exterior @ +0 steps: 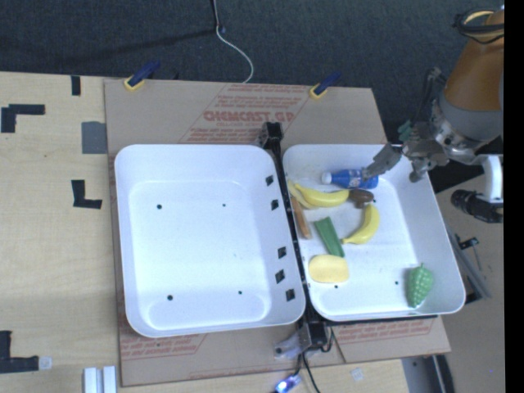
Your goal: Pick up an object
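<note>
- Over the right bin's two o'clock rim, my gripper hangs; whether it's open, I cannot tell.
- Crowded bananas beside the blue tube could spoil my grasp.

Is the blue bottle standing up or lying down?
Lying down. The blue bottle rests on its side on the right bin's floor, white cap toward the bananas.

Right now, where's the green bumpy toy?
In the camera view, the green bumpy toy lies in the near right corner of the right bin, apart from the rest, with the yellow block to its left.
</note>
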Robot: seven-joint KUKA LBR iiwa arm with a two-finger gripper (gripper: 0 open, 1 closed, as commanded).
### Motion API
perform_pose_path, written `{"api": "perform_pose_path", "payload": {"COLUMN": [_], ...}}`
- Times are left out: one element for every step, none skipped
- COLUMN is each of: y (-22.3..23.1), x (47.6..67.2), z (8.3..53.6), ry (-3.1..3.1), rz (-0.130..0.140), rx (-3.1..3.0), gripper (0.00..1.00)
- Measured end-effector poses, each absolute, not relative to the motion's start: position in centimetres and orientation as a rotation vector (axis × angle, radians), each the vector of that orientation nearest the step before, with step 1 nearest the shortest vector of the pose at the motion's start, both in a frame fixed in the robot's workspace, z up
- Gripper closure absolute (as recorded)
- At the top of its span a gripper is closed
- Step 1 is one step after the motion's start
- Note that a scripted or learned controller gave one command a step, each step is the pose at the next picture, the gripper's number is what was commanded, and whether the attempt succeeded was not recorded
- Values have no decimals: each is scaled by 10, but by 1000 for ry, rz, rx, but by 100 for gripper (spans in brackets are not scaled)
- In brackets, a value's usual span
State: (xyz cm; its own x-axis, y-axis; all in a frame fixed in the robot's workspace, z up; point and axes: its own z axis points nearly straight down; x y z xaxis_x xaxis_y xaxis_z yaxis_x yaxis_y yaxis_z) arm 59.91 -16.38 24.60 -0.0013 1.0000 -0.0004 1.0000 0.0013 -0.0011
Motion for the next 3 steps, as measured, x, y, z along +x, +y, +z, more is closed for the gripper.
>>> {"api": "perform_pose_path", "payload": {"y": [-198,-196,-193], "x": [635,637,602], "z": [97,116,83], "ry": [-2218,-2224,-2221], "rz": [11,4,3], "rx": [-2216,-2219,-2221], "gripper": [0,100,100]}}
